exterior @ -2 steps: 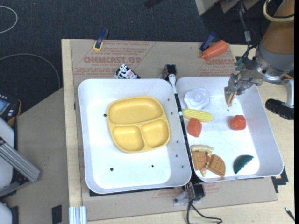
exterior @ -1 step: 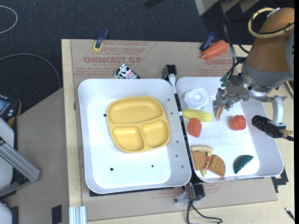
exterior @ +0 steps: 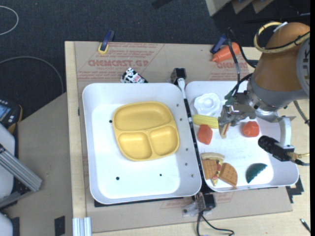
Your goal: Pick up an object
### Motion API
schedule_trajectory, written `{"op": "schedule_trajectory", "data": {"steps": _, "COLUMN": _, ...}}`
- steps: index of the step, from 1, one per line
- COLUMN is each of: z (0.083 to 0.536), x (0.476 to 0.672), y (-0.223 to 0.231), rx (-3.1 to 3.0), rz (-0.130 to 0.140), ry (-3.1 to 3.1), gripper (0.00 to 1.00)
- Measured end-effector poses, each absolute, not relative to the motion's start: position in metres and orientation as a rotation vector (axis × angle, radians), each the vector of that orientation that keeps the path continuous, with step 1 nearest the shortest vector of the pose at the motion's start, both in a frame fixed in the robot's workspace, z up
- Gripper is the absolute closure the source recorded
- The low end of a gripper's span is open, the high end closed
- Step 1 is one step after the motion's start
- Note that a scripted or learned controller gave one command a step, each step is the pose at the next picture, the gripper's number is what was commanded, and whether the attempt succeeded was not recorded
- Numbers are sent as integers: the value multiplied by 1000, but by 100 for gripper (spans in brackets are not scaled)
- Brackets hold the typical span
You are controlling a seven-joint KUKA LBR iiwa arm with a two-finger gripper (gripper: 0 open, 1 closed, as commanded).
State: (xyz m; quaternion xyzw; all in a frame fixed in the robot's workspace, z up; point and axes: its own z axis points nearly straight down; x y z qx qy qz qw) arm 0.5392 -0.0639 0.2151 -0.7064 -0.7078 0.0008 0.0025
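While the grey and orange arm [exterior: 280, 65] reaches in from the right of the camera view, you will find its gripper [exterior: 224, 128] low over the right bin [exterior: 236, 149], in the upper half of that bin as the view shows it. From this slant you cannot tell whether the pincer is released or clenched, nor whether it touches anything. The things you might take all lie around it. A yellow corn cob [exterior: 205, 120] is just beside it toward the view's left, and an orange-red piece [exterior: 204, 134] sits right below that cob. A white cup-like piece [exterior: 206, 103] stands above the cob, near the bin's far rim. On the gripper's other side, near but apart from it, you see a red round piece [exterior: 250, 129]. Toward the near rim lie two tan bread-like pieces [exterior: 220, 171], touching each other, and well to their right a dark green piece [exterior: 256, 171]. None of these is lifted; each rests on the bin floor. The left bin [exterior: 98, 146] carries a yellow divided plate [exterior: 140, 114], lying flat near its middle, with three compartments. Beyond the bins, on the brown board [exterior: 162, 58], you can make out a small black and white thing [exterior: 133, 75] close to the left bin's far rim.
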Motion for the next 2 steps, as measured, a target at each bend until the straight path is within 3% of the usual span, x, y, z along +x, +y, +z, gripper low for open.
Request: {"op": "schedule_trajectory", "data": {"steps": 2, "z": 232, "x": 535, "y": -68, "rx": -2225, "rz": -1, "ry": -2221, "gripper": 100}}
